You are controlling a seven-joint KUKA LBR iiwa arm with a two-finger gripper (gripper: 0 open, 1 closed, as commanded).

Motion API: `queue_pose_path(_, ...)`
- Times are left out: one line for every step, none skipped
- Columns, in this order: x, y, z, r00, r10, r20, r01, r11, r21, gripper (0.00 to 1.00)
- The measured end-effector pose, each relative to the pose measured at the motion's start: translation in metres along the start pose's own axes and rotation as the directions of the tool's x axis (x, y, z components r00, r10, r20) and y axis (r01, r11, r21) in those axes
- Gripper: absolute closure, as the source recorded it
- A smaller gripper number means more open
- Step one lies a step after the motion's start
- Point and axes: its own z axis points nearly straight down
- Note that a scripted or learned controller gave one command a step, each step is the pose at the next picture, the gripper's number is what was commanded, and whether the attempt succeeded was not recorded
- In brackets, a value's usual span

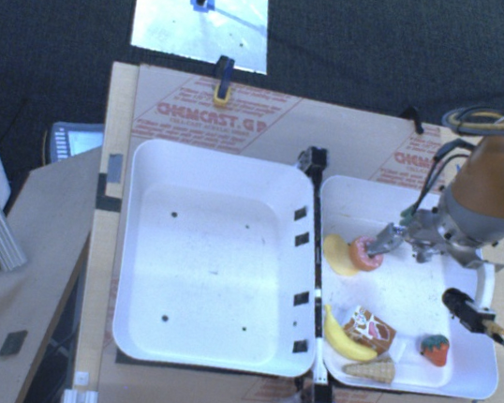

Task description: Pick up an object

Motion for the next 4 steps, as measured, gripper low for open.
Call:
queue_pose_path(-0.001,0.002,-0.018,1.0,0.001,0.003,-0.001,1.0,-0.011,1.0)
queue_pose_path(-0.005,-0.021,-0.022,1.0,0.001,0.001,-0.001,1.0,-0.006,1.0)
queue_pose_path(0.024,0.003,0.029,1.0,-0.005,0.004,0.005,1.0,-0.014,1.0)
queue_pose_path(0.046,0.0,0.028,1.0,0.001,0.019,-0.001,0.999,-0.038,1.0)
